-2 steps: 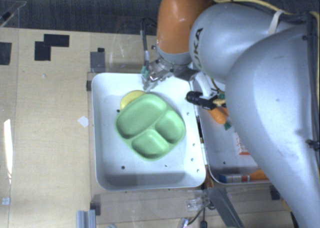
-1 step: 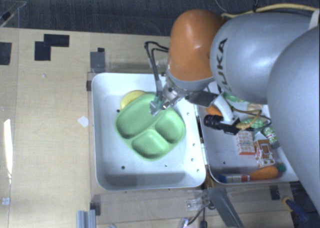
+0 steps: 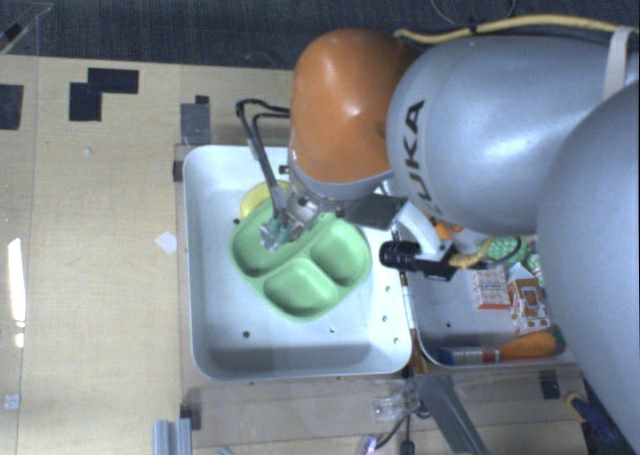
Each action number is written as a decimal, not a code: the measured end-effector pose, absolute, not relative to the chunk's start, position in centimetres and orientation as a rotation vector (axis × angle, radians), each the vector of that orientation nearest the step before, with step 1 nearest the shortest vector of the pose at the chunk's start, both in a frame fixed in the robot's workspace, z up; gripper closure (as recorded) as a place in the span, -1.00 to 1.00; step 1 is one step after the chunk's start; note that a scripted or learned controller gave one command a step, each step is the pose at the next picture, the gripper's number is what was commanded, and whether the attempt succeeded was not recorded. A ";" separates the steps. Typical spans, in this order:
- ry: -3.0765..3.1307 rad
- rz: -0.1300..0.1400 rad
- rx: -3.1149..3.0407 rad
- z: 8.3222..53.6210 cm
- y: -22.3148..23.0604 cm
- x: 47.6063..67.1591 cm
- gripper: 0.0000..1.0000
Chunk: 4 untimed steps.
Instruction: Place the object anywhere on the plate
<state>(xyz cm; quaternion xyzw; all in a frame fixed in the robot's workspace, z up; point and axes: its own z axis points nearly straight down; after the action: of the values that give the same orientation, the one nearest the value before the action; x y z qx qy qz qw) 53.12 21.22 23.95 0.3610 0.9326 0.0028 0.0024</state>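
A green plate [image 3: 320, 273] with three compartments lies in the left white bin [image 3: 220, 343]. My gripper [image 3: 276, 233] hangs over the plate's upper left compartment, reaching down from under the orange wrist band. A small yellow object [image 3: 256, 199] peeks out just beyond the plate's upper left rim, partly hidden by the gripper and its cable. What lies between the fingers is hidden.
The right bin [image 3: 440, 348] holds several items: a printed packet [image 3: 505, 293], an orange thing [image 3: 528, 345] and a marker-like stick [image 3: 468, 354]. The big grey arm covers most of the right side. A black cable [image 3: 255, 138] loops above the gripper.
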 end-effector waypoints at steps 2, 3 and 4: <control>3.096 0.007 0.506 23.4 23.5 48.8 1.00; 3.137 0.006 0.010 20.7 23.5 48.8 1.00; 3.137 0.006 0.011 20.7 23.5 48.8 -1.00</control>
<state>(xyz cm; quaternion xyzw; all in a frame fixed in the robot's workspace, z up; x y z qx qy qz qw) 48.76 23.54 20.74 0.0034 1.0000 0.0020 0.0024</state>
